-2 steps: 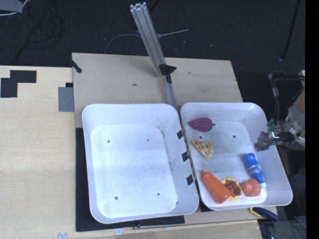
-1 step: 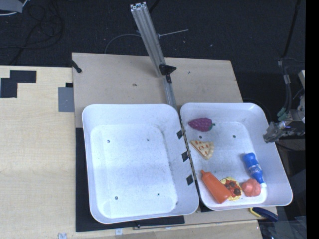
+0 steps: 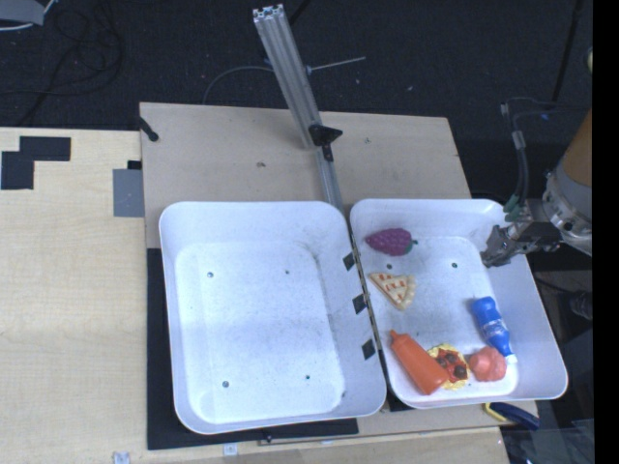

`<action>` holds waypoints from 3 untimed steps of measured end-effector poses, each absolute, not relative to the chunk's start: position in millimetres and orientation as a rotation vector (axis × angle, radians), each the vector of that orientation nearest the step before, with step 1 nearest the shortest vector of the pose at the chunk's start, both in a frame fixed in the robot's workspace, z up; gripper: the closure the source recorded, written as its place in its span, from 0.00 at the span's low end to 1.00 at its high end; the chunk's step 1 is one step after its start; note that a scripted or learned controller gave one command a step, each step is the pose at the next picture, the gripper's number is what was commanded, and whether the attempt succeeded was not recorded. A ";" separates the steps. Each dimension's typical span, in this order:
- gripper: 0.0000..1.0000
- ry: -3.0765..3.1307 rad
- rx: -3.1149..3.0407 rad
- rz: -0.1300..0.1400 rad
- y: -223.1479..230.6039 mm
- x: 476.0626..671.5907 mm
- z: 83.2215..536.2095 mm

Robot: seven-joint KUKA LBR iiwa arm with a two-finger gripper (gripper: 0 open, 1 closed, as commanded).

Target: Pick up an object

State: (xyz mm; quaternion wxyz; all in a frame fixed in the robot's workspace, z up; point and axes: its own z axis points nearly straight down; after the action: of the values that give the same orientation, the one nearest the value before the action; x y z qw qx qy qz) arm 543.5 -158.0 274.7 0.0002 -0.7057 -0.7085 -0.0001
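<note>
Currently the gripper [image 3: 495,247] hovers at the right bin's [image 3: 440,216] far right rim; whether its claw is wide or narrow I cannot tell. The blue bottle [image 3: 491,324], just inside that rim and nearest the gripper, looks light, rigid and perhaps slick, so it is best taken across its middle. Beside it lies a red fruit [image 3: 486,364].

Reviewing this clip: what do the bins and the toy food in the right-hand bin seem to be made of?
Both bins, left and right, look like moulded white plastic: smooth, rounded rims, slightly speckled floors. The purple grapes, orange carrot, red piece and blue bottle look like plastic: saturated, even colour. The pizza slice looks matte, plastic or rubber; I cannot tell which.
</note>
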 end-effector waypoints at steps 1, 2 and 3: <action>1.00 -2.224 -2.216 0.001 -104.6 559.0 259.4; 1.00 -2.225 -2.217 0.001 -49.6 579.8 259.4; 1.00 -2.223 -2.218 0.001 -9.3 609.4 249.8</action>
State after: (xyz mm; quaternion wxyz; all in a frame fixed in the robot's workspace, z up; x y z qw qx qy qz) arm 609.4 -9.3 249.8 0.0007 -0.7062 -0.7080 0.0004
